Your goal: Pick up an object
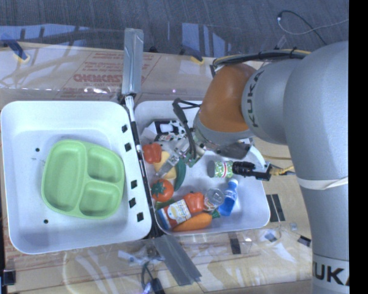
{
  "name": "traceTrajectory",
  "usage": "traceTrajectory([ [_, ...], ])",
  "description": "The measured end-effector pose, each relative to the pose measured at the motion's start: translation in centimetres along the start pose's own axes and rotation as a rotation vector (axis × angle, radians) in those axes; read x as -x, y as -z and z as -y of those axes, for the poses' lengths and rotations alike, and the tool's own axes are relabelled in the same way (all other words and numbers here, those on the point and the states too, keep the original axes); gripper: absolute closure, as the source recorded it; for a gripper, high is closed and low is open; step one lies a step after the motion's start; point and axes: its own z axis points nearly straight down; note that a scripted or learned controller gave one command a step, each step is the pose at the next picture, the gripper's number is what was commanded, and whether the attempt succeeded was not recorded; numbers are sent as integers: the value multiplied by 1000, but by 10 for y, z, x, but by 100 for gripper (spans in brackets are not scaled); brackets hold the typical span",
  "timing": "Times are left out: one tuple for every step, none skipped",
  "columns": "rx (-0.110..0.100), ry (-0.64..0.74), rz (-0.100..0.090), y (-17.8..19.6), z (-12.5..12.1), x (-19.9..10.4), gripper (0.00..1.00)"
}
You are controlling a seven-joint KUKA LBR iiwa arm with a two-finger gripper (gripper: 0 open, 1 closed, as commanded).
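My pincer (185, 154), grip state unclear, hangs over crowded toys; the tomato (162, 190) could roll away if nudged.

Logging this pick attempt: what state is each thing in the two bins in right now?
green tray: flat in the left bin, nothing in its compartments
ketchup bottle: lying on its side
blue-capped bottle: lying down
carrot: lying against the right bin's near wall
tomato: resting loose
gripper: down among the items
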Motion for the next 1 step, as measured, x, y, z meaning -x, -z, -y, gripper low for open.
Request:
traceTrajectory([
  [0,5,1,11,-1,0,100],
])
